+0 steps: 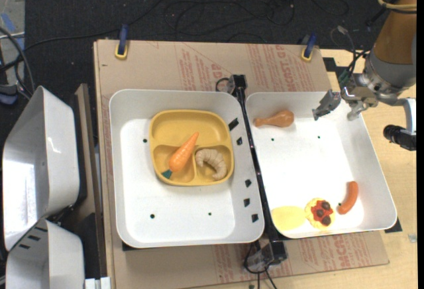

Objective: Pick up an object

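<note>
The drumstick (275,120) is laid crosswise in the right bin (371,168), bone end leftward; the tool (336,106) is seen spread, empty.

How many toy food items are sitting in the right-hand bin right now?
3. A tan plastic drumstick lies near the far edge, an orange sausage near the front right corner, and a flat yellow pizza slice with red toppings along the front edge.
</note>
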Tool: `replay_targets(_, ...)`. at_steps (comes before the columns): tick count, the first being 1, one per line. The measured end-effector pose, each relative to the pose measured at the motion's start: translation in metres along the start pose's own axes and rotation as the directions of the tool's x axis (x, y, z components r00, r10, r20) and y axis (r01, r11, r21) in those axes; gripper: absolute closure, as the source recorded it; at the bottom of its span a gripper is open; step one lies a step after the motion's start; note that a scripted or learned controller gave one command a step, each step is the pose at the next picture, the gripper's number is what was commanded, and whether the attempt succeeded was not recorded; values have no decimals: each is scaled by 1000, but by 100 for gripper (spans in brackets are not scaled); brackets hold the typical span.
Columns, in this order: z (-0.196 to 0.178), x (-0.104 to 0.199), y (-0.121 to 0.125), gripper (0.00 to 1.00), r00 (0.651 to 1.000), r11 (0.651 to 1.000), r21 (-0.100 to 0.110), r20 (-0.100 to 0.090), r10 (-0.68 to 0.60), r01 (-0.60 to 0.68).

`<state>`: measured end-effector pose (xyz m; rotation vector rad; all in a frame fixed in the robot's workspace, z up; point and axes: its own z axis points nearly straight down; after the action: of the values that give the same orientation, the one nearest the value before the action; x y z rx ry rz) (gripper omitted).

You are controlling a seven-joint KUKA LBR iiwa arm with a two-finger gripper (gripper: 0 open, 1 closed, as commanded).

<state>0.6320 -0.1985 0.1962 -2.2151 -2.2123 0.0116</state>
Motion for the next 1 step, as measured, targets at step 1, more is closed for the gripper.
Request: replay_targets(1, -8, 1, 3, 0, 1000, 1000, -13, 3, -3, 3)
